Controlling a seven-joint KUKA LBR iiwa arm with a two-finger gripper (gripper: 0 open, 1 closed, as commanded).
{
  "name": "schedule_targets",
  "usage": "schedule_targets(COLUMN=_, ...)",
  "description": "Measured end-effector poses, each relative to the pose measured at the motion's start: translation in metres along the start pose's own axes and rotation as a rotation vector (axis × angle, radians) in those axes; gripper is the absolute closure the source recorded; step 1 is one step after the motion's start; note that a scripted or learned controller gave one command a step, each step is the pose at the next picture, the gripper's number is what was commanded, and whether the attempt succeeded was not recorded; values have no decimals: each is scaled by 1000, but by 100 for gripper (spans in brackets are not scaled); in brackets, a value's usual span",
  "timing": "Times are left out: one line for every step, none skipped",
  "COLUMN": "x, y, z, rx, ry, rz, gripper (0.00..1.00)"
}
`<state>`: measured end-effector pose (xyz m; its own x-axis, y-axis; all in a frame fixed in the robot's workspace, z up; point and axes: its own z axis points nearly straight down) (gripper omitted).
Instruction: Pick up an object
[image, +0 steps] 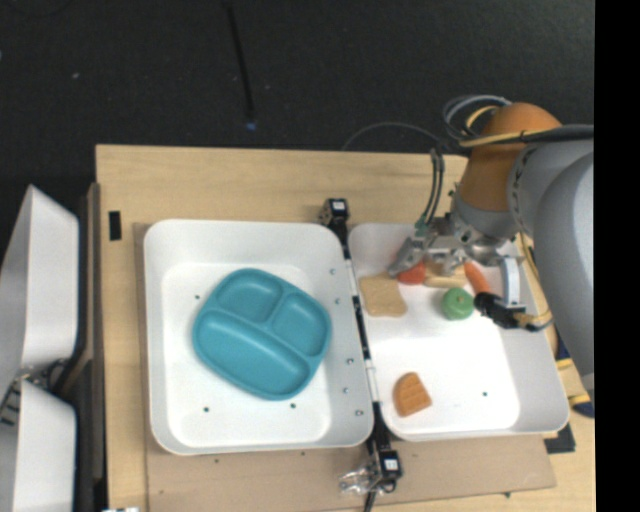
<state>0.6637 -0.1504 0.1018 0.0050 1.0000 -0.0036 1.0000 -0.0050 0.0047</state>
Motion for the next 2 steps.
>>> schedule_targets(x=-1, y=2, z=-16, rx=-8, ry=-1, rz=-1, gripper=100)
schedule_targets(x=-9, y=5, z=-64, rx=-1, ry=3, rz=-2, gripper=100)
